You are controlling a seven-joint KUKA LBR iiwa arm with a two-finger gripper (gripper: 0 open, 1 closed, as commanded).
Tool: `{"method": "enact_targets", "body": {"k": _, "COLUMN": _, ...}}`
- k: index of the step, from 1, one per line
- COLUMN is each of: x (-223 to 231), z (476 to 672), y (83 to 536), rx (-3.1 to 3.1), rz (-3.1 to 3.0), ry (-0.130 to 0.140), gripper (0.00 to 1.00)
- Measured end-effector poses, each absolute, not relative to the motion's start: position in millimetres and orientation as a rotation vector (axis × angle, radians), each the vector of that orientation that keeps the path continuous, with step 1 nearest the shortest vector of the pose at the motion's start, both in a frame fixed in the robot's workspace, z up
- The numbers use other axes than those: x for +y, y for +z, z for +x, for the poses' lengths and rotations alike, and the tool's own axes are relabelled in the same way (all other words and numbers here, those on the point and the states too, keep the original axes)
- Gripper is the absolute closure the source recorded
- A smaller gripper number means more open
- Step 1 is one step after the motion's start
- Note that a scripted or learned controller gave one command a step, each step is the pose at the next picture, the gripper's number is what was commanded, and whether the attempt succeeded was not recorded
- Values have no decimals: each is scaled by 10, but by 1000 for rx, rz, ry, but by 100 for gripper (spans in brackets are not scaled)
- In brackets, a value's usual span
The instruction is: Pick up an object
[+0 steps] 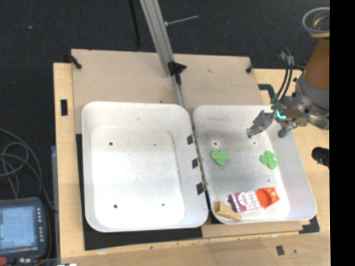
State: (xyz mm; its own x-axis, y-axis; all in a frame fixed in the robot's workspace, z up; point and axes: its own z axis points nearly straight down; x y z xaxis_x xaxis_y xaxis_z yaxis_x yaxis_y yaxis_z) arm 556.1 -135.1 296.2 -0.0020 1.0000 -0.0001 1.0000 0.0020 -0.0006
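You're looking at several candidate objects, all sitting in the right bin (297, 173) at the lower right of the frame. A green clover-shaped piece (220, 157) is lying near that bin's left-centre, and a second green piece (269, 160) of the same kind is lying toward the right, level with the first and well apart from it. Along the bin's bottom edge a purple-and-white carton with an orange-red end (252, 199) is lying on its side, and a small tan piece (226, 209) is touching the carton's left end. The gripper (272, 125) is hovering over the upper right part of this bin, above the second green piece in the frame and apart from it; its two fingers are standing spread open with nothing between them, the left finger (258, 124) pointing down-left. The grey arm with its orange band (317, 68) is reaching in from the right edge. The left bin (97, 121) is sitting just beside the right one, the two touching along the middle. A metal pole (158, 29) is slanting up from between the bins to the top of the frame. A tablet (19, 229) is sitting at the lower left corner.
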Motion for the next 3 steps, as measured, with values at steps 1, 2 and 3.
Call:
{"method": "enact_targets", "body": {"k": 1, "x": -1351, "z": 5566, "y": 2977, "rx": -2224, "rz": -2222, "ry": -3, "gripper": 0}}
{"method": "enact_targets", "body": {"k": 2, "x": -1370, "z": 5561, "y": 2557, "rx": -2218, "rz": -2224, "ry": 5, "gripper": 0}}
{"method": "enact_targets", "body": {"k": 3, "x": -1404, "z": 5544, "y": 2132, "rx": -2218, "rz": -2223, "ry": 5, "gripper": 0}}
